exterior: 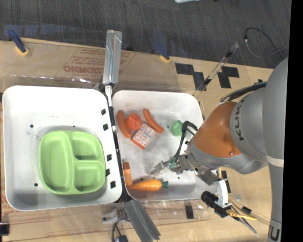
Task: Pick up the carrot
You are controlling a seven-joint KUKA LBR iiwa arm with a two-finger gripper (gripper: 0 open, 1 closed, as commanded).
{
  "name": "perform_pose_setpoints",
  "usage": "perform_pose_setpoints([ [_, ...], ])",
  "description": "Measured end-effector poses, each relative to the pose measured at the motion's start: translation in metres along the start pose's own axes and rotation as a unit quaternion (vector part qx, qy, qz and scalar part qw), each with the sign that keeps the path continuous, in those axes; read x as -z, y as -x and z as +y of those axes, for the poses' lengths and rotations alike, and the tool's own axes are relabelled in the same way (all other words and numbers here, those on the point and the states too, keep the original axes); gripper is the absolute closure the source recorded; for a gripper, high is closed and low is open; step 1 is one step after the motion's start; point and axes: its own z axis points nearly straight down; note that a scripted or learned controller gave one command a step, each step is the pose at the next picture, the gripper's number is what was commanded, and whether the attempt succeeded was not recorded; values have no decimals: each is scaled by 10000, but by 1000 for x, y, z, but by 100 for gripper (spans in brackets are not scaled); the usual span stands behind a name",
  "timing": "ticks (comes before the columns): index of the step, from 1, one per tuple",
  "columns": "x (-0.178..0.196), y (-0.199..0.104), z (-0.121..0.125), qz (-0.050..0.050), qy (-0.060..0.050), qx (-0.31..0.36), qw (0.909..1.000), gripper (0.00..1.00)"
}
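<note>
A metal two-finger claw (162,167) is seen low in the shallow white right-hand bin (192,102), fingers parted, nothing held. Just below it, apart, a long orange plastic carrot (146,185) is lying flat.
</note>
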Motion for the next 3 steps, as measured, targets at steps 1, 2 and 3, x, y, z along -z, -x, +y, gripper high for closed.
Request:
perform_pose_setpoints([
  [1,-1,-51,9,18,-11,411,9992,0],
  [2,8,-51,10,15,-15,428,9991,100],
  [3,8,-51,10,14,-15,429,9991,0],
])
